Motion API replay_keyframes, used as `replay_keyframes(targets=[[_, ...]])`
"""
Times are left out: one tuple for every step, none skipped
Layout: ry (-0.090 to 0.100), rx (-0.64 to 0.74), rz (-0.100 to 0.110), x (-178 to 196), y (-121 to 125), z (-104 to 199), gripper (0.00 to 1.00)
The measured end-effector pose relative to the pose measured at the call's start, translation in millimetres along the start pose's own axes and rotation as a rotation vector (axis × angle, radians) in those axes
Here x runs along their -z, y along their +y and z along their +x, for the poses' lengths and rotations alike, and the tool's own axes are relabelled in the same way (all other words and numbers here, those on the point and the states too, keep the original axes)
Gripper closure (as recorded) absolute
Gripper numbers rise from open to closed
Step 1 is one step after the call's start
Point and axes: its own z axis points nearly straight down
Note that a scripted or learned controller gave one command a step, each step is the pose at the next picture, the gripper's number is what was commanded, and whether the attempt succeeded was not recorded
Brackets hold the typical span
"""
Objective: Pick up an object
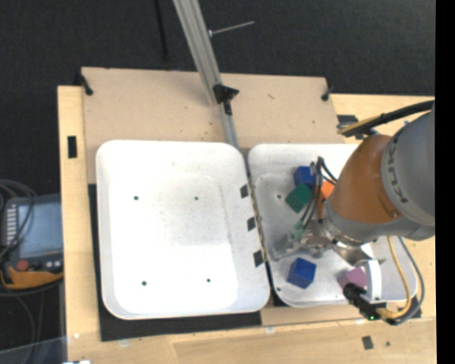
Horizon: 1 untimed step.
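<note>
My surface (72, 203) is pale wood. On it: a brown board (152, 105), two white bins, left (167, 226) and right (273, 158), touching.

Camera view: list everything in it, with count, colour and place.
bins: two, white, side by side on the bench
blue blocks: two, one at the right bin's front, one at its back
green block: one, right bin, beside the rear blue block
pink object: one, right bin, front right
pendant: one, grey and orange, left of the bench
metal rail: one, grey, slanting behind the bins
arm: one, grey with orange band, over the right bin
</note>
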Motion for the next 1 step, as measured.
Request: replay_keyframes(targets=[[-0.001,-0.009,-0.011,14.2,3.1,-0.6,1.00]])
